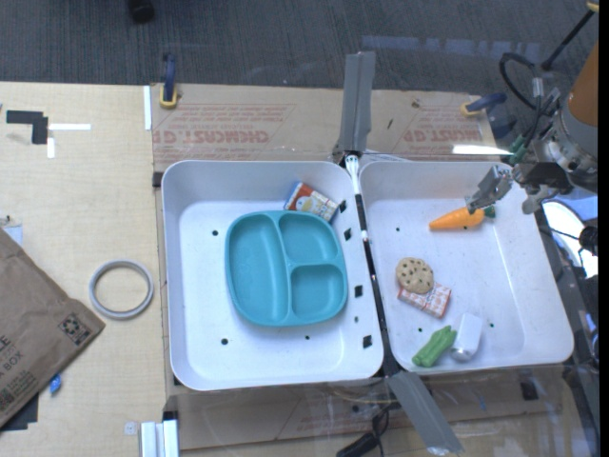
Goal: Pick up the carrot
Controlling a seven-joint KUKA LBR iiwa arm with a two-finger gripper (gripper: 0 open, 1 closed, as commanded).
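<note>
The orange carrot [455, 220] lies on its side in the right bin [533, 284], near the far wall, with its green top pointing right. My gripper [507, 198] hovers just right of and above that green top, at the bin's far right corner. Its two fingers stand apart, the left one [485, 191] close to the carrot's green end, and nothing is held between them. The carrot rests on the bin floor.
Nearer in the right bin lie a cookie [414, 274], a small red-and-white packet [425, 300], a green pea pod [433, 347] and a white object [466, 336]. The left bin [190, 284] holds a teal divided plate [285, 267] and a small carton [312, 201]. A tape roll [121, 287] lies on the bench.
</note>
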